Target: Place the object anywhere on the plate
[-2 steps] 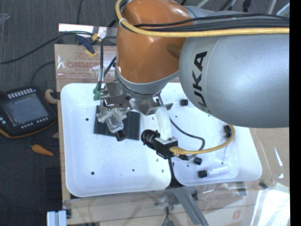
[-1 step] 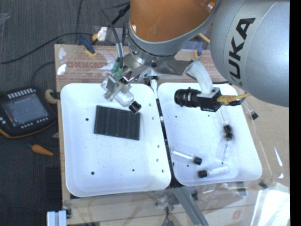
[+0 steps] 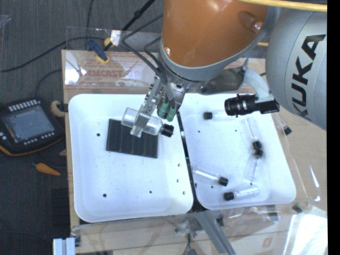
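Observation:
A flat black ridged plate [image 3: 121, 140] lies in the left white bin [image 3: 106, 190], toward its upper middle. My gripper [image 3: 142, 122] hangs over the plate's upper right corner, its silver fingers [image 3: 131, 116] shut on a clear tube with a black cap [image 3: 167, 130]. The tube lies roughly level, and its cap sticks out to the right past the plate's edge, close to the divider between the bins. The wrist and orange band hide the area above the fingers.
The right bin [image 3: 276, 158] holds several loose clear tubes with black caps, such as a tube [image 3: 210, 177] near its front left and another tube [image 3: 240, 194] at the front. A black cylinder [image 3: 241, 105] on the arm juts over that bin. A teach pendant [image 3: 26, 126] lies left of the bench.

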`<state>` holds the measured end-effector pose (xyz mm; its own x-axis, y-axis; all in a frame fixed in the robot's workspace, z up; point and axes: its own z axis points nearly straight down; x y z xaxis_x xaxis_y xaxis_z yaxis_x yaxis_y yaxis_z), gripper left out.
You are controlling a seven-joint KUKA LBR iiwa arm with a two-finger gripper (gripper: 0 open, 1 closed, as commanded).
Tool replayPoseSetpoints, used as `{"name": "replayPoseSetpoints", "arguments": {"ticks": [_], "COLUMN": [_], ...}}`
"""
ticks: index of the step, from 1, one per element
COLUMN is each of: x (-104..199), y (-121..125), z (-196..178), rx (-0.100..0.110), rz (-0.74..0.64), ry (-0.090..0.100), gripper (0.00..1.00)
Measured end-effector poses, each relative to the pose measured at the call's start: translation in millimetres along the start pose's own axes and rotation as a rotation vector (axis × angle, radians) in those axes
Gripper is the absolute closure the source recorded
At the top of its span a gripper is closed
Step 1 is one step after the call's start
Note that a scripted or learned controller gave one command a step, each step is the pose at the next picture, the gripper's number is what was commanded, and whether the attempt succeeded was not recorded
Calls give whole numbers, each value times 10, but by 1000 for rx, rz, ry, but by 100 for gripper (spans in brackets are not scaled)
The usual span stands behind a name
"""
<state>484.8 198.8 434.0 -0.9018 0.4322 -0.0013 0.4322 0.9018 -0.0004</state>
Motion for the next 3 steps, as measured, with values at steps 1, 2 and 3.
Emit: {"name": "replayPoseSetpoints", "arguments": {"ticks": [1,2,3], "x": [-715,-176,-691], "y": [232,481,624], "z": [6,1614,1813], "rx": [0,1,2], "rz": [-100,225,450], "ry": [-1,4,3], "gripper": [100,100,100]}}
